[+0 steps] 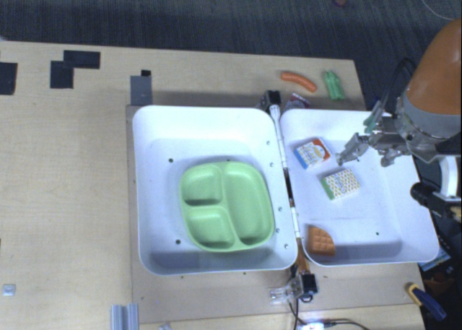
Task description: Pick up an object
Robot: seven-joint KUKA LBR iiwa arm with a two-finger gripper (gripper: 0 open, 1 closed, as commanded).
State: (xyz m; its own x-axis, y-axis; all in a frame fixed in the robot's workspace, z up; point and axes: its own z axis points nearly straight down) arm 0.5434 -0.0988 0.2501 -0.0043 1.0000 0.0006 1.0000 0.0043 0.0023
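The right bin (404, 243) holds a small white box with blue and red print (312, 153), a speckled packet with a green edge (341, 183) and an orange-brown waffle-like piece (321, 240) at its front left corner. My gripper (370, 154) hangs over the bin's back half, just right of the box and above the packet. Its two fingers (351, 151) stand apart, open, with nothing between them.
In the left bin (155, 177) lies a green divided plate (226, 204). An orange sausage-shaped toy (299, 81) and a green item (333, 84) lie on the bench behind the right bin. A black clip (272, 98) sits where the bins meet.
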